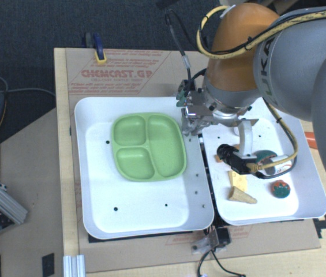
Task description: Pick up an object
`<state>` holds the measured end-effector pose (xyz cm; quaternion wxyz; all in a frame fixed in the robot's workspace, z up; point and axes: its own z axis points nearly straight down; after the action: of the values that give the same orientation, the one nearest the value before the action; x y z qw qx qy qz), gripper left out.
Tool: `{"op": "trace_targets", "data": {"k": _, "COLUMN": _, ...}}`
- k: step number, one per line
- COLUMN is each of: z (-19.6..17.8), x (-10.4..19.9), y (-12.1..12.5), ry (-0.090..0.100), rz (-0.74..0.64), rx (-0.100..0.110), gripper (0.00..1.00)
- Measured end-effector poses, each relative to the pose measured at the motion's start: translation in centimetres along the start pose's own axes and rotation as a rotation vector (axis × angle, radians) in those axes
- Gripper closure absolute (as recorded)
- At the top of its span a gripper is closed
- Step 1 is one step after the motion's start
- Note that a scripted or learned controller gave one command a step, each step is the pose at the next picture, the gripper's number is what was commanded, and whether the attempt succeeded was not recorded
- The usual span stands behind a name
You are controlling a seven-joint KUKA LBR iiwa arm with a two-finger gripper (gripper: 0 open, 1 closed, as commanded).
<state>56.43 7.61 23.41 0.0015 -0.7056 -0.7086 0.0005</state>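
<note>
The gripper [193, 115] is positioned above the shared rim of the left bin [93, 172] and the right bin [301, 206]. Its opening state cannot be determined. The yellow wedge [241, 191] is located in the right bin, nearer the camera than the gripper and to its right, well apart from it. The long axis of the wedge runs roughly left to right, with the thin tip directed right. A small red-and-green ball [280, 188] is found farther right of the gripper. A green three-compartment plate [149, 146] is seated just left of the gripper.
</note>
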Motion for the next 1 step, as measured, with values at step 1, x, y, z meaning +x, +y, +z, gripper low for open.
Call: {"op": "trace_targets", "data": {"k": 1, "z": 1.35, "x": 0.15, "y": -0.25, "ry": -0.002, "rz": 0.004, "rx": 0.0, "gripper": 1.0}}
